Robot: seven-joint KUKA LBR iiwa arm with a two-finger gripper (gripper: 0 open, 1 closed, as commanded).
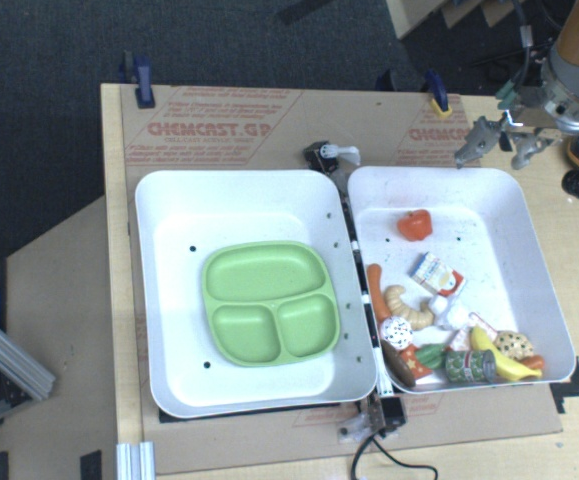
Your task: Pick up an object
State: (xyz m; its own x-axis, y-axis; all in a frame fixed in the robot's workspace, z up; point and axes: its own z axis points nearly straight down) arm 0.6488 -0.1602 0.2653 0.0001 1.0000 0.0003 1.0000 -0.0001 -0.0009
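Note:
My gripper hangs above the back edge of the right bin, near its far right corner, with its fingers spread open and nothing between them. Below it in that bin lie a red tomato-like piece, a small white, blue and red carton, an orange carrot and a tan lumpy piece. A white dotted ball, a green can, a yellow banana and a cookie crowd the near corner. The gripper touches none of them.
The left bin holds a green divided plate. A small black and white fitting sits at the back between the bins. Blue clamps pin the cardboard sheet to the bench.

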